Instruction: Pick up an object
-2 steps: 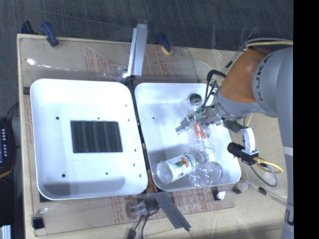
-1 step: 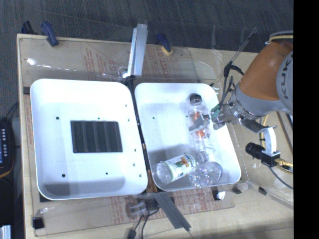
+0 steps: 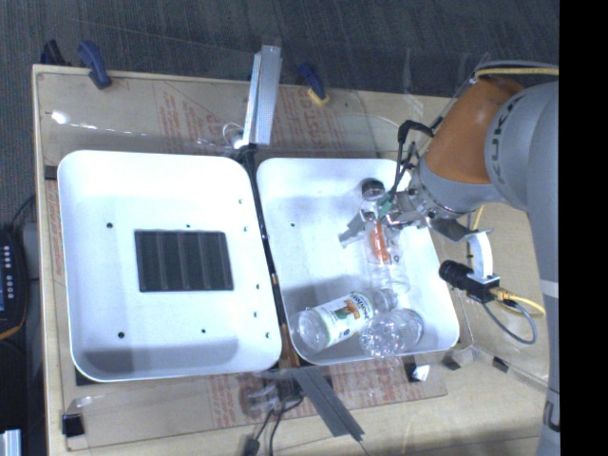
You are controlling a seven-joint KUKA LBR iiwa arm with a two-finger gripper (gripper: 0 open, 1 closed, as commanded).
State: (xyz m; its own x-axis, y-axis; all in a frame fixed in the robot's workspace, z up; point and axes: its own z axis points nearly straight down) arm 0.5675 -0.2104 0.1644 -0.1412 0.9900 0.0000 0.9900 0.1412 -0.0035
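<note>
My gripper [image 3: 373, 218] hangs low over the back right part of the right bin [image 3: 294, 207], reaching in from the right. Directly under it lies a clear plastic bottle with an orange label [image 3: 379, 247], stretching toward the bin's front. I cannot make out whether the gripper is touching this bottle. Near the front wall lies a clear bottle with a white and green label [image 3: 334, 319] on its side. A crumpled clear bottle [image 3: 392, 332] rests next to it on the right.
The left bin [image 3: 95, 198] holds a dark ribbed rectangular block [image 3: 183, 260] at its middle. A grey metal bar [image 3: 262, 93] stands behind the seam between the bins. Blue clamps [image 3: 93, 63] grip the bench's back edge.
</note>
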